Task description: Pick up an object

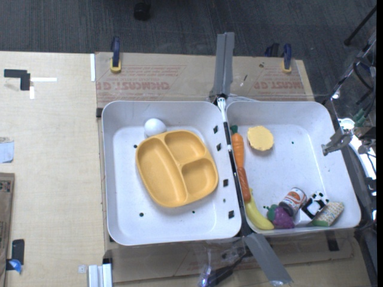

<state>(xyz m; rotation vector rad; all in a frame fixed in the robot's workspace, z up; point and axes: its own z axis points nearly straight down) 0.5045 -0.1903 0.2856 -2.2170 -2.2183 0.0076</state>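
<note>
Desk (pixel 48 160): we see a pale wooden surface carrying two shallow white bins side by side, with cardboard beneath them held by blue clamps (pixel 115 61) at the far edge.

Left bin (pixel 114 178): it holds a yellow divided plate (pixel 177 167) with three compartments, lying flat near the middle, and a white ball (pixel 155 126) touching the plate's far rim.

Right bin (pixel 299 160): we find the objects gathered along its left wall and near corner.

Carrot (pixel 238 150): it lies lengthwise against the left wall, with a second orange piece (pixel 243 185) just below it.

Banana (pixel 258 214): it lies at the near left corner, curving toward the grapes.

Yellow round slice (pixel 260 139): it lies flat near the far left of the right bin, just beside the carrot.

Purple grapes (pixel 283 216): they touch a small can (pixel 293 201) with a red label, tilted on its side.

Black-and-white toy (pixel 315 205): it lies just beside the can, touching a corn cob (pixel 330 213) at the near right corner.

Claw (pixel 336 141): we see it at the right bin's right rim, well apart from the objects; we cannot tell how its jaws stand, and nothing shows between them.
</note>
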